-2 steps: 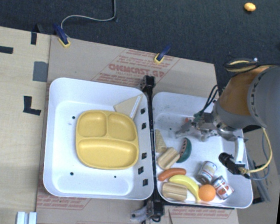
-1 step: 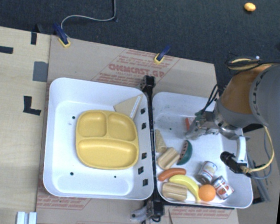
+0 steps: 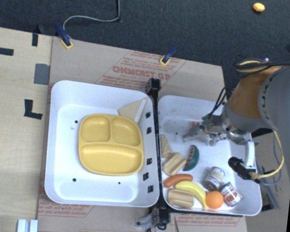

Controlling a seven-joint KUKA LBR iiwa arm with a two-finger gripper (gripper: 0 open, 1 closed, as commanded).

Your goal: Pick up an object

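My gripper (image 3: 191,131) hangs over the upper middle of the right bin (image 3: 185,108), fingers spread and nothing between them. Just below it lies a dark green and red slice (image 3: 191,158). Toy food sits along the bin's front: a bread roll (image 3: 174,163), a pale wedge (image 3: 164,145), a red sausage (image 3: 177,180), a banana (image 3: 192,189), a hot dog bun (image 3: 180,197), an orange (image 3: 214,199), a silver can (image 3: 213,177) and a red-labelled can (image 3: 230,194).
The left bin (image 3: 62,129) holds a yellow divided plate (image 3: 112,144) and a beige triangular piece (image 3: 134,109) by the divider. The arm's grey body and orange band (image 3: 249,97) cover the right bin's far right side. Cardboard lies under both bins.
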